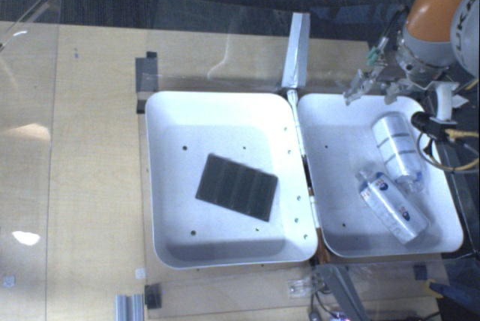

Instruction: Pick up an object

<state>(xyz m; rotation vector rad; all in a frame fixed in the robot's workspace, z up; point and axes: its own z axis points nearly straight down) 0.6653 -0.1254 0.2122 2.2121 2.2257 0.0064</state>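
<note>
Hovering over the right bin (450, 241)'s far edge, gripper (373, 85) empty, fingers spread, arm cut off.

You see a grey arm (457, 27) with a rounded orange band (439, 1) above its wrist. Below the band sits a metallic grey gripper (373, 87) of thin silver parts, with dark cables (439, 136) looping beside it.

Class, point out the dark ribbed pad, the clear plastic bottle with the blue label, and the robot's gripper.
dark ribbed pad (237, 187), camera view, its centre.
clear plastic bottle (393, 208), camera view, mid-body.
gripper (373, 85), camera view, between its fingers.
</note>
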